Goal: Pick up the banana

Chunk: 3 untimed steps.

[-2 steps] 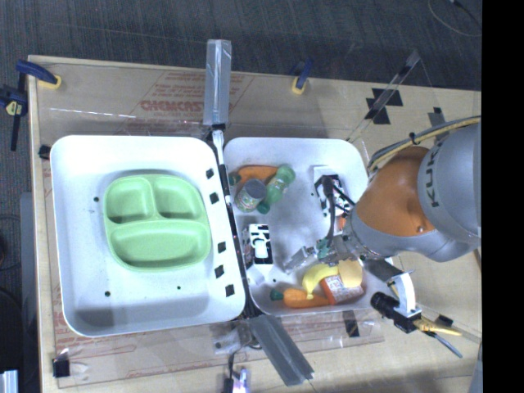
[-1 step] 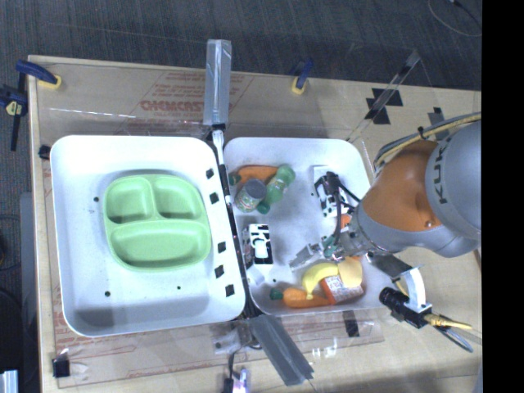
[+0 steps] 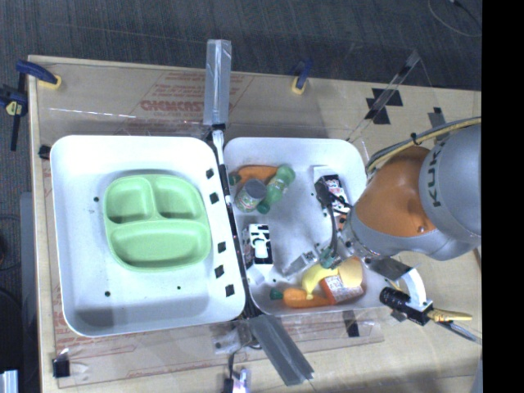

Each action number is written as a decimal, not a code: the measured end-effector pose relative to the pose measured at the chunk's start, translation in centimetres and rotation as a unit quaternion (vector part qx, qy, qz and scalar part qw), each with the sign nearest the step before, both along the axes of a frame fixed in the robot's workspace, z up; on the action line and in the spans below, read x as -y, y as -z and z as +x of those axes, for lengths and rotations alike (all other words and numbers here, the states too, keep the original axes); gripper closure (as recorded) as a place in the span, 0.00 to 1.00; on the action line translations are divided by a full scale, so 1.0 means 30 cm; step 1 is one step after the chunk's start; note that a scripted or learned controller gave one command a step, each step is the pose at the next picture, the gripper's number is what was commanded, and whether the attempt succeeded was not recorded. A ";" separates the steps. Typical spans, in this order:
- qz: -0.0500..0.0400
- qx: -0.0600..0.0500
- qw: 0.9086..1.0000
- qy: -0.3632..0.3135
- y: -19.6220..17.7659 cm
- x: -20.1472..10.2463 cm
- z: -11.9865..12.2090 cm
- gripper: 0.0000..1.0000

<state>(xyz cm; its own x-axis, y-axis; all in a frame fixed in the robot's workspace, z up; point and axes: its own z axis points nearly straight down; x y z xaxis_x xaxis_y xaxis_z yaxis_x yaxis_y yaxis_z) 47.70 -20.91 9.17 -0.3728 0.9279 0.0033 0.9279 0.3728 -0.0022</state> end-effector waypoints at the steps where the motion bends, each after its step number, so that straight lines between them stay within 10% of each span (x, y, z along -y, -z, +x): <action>1: 0.001 0.000 0.997 -0.075 0.000 0.000 0.000 0.00; 2: -0.001 0.002 0.973 -0.231 -0.175 -0.045 0.085 0.00; 3: -0.006 0.009 0.913 -0.408 -0.016 0.003 0.020 0.00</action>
